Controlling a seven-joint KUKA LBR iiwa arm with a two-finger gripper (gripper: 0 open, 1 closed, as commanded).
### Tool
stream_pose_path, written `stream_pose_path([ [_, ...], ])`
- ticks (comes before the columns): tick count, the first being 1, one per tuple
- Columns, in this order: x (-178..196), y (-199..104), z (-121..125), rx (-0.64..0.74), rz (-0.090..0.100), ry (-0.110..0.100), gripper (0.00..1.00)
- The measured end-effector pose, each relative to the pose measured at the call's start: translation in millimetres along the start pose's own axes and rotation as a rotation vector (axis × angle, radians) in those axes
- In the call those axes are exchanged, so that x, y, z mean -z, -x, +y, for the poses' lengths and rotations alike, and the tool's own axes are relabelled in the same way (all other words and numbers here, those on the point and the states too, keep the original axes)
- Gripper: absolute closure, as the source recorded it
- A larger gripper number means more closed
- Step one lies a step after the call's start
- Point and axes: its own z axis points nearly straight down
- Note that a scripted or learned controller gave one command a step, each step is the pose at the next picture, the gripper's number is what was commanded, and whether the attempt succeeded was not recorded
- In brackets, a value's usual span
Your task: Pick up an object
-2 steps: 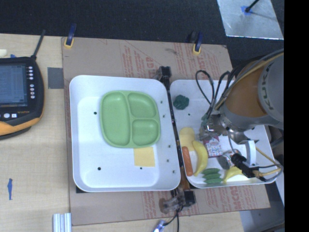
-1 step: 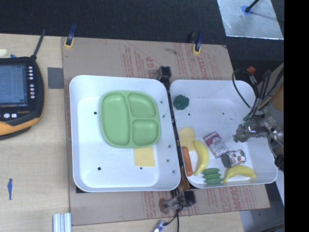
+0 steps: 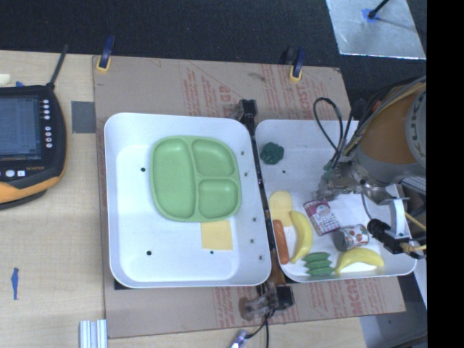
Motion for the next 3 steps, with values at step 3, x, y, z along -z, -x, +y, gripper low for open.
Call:
stream_pose_path([
  [3, 60, 62, -55, -0.005, 0.004, -0.008, 0.0],
])
